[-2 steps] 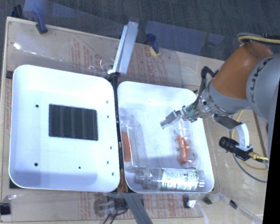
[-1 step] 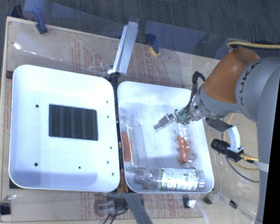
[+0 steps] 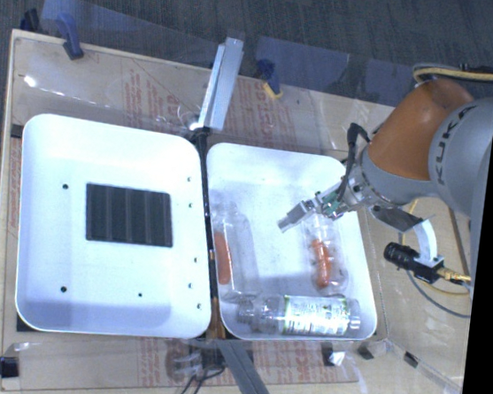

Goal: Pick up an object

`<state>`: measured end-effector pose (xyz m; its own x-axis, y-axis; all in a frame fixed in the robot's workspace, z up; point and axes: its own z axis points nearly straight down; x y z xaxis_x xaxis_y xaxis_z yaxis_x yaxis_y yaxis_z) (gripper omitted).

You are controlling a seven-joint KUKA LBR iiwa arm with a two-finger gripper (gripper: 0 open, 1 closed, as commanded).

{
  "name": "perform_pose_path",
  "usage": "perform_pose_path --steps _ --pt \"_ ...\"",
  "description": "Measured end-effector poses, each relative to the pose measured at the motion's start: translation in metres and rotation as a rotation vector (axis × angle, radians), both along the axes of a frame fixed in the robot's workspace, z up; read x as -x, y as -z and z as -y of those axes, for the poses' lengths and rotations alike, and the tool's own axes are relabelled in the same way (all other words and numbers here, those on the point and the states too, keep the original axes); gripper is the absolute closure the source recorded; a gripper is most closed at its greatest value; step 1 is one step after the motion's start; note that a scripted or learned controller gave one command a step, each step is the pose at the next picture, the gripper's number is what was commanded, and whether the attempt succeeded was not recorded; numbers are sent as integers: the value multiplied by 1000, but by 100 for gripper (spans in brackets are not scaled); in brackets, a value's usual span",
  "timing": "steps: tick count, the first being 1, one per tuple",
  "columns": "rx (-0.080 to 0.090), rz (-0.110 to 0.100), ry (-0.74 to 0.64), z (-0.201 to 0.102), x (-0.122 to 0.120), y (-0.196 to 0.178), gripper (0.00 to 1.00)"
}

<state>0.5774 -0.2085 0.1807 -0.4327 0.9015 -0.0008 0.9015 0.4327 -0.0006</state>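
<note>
Reaching end effector (image 3: pixel 309 210) low over right bin (image 3: pixel 276 173)

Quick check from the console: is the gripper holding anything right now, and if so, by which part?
Nothing is visibly held. The gripper hangs over the right bin, above the orange-filled clear tube.

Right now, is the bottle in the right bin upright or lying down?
Lying down. The bottle rests on its side along the right bin's near wall, its length running left to right.
</note>
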Motion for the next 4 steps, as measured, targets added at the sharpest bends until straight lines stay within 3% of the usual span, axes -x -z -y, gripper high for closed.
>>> perform_pose_path --steps 2,3,4 --pt "0 0 -19 0 4 3 0" --pt "-2 -4 5 0 7 31 0" --pt "0 0 38 2 3 35 0"
